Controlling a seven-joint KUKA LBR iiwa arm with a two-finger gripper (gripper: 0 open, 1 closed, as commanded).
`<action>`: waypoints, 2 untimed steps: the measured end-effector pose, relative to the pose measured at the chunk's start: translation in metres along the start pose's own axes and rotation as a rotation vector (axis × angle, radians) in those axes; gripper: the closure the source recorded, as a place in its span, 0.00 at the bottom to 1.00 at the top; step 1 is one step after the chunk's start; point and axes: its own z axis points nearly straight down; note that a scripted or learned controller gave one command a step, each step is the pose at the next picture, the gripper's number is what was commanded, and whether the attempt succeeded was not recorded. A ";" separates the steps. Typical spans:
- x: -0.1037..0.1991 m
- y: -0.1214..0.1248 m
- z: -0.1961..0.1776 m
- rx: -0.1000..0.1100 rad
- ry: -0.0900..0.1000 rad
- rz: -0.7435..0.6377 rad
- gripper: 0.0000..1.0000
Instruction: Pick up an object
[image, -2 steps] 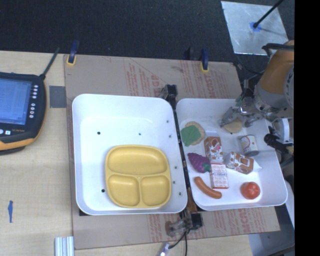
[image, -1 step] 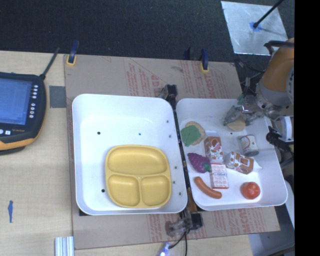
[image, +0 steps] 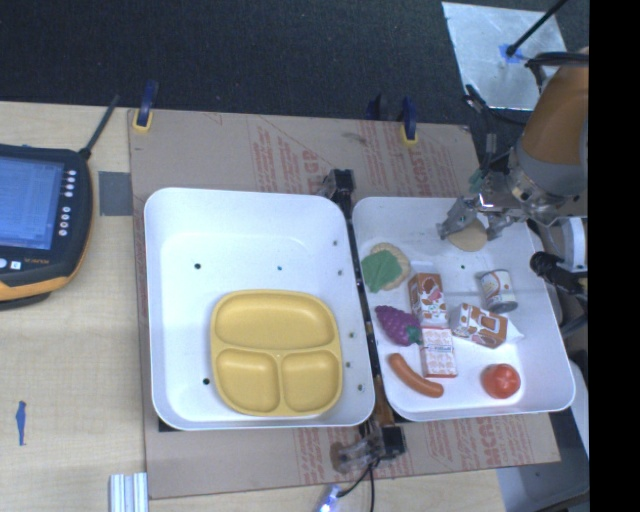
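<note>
Gripper (image: 468, 222) poised over a tan, rounded piece (image: 467, 238) at the back of the right bin (image: 560, 400).
Fingers look spread and straddle the piece without clamping it; it is probably light, smooth toy food, best pinched across its middle.

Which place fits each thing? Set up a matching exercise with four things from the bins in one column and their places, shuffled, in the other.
Things:
1. yellow tray
2. tomato
3. sausage
4. tin can

Places:
A. near right corner of the right bin
B. in the left bin
C. right bin, close to its right edge, behind the tomato
D. near edge of the right bin, left of the tomato

Pairs: 1-B, 2-A, 3-D, 4-C
</note>
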 end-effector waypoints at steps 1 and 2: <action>0.054 0.014 -0.037 0.000 0.000 0.000 1.00; 0.126 -0.029 -0.052 0.003 -0.001 -0.003 1.00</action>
